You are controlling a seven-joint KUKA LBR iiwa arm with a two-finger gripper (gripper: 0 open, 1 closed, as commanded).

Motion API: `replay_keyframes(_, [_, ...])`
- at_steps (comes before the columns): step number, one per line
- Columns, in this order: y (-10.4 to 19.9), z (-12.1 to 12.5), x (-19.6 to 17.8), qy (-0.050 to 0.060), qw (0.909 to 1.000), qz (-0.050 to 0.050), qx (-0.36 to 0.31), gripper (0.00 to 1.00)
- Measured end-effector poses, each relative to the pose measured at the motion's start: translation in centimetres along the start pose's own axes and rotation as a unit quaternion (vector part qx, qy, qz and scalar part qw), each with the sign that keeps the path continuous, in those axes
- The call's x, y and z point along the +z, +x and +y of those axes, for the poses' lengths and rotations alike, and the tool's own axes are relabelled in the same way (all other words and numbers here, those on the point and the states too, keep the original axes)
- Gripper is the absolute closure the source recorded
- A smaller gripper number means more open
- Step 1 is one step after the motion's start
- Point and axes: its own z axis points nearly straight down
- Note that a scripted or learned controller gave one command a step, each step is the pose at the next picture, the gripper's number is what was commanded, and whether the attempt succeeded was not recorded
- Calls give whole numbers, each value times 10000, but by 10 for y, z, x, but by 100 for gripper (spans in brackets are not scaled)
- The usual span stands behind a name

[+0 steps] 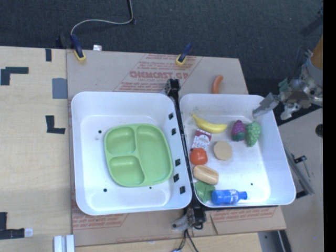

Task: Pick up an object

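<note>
- Nearest the camera, at the 6 o'clock end of the right bin (pixel 273 159), lies a blue bottle (pixel 227 196) on its side, white cap pointing to 3 o'clock; its label is too small to read.
- Just beside the bottle at its 9 o'clock sits a green item (pixel 202 189), partly hidden, and touching that at 12 o'clock is a hot dog bun (pixel 205 174).
- Going on toward 12 o'clock along the bin's left wall come a red tomato (pixel 198 156), a red-and-white packet (pixel 201 139) whose print cannot be read, and a yellow banana (pixel 209 124).
- At 3 o'clock of the tomato lies a tan round cookie (pixel 222 151).
- Purple grapes (pixel 239 130) and green grapes (pixel 253 133) touch each other at the bin's 1 o'clock.
- Above the bin's 2 o'clock rim hangs the gripper (pixel 269 105), fingers slightly parted, nothing between them, near the green grapes but clear of them.
- Centred in the left bin (pixel 86 140) rests a green divided plate (pixel 138 155) with three compartments.
- Both bins stand on a cardboard sheet (pixel 152 72) printed "CHEMCAST GP" in red, held by two blue-and-yellow clamps (pixel 77 50) at 12 o'clock.
- On the cardboard beyond the right bin lies an orange carrot (pixel 217 84).
</note>
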Motion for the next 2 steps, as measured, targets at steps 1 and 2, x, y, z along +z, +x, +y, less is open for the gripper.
replay_keyframes(1, [3,34,121,29,10000,11,-3,0])
replay_keyframes(2, [21,44,192,-28,10000,38,-26,0])
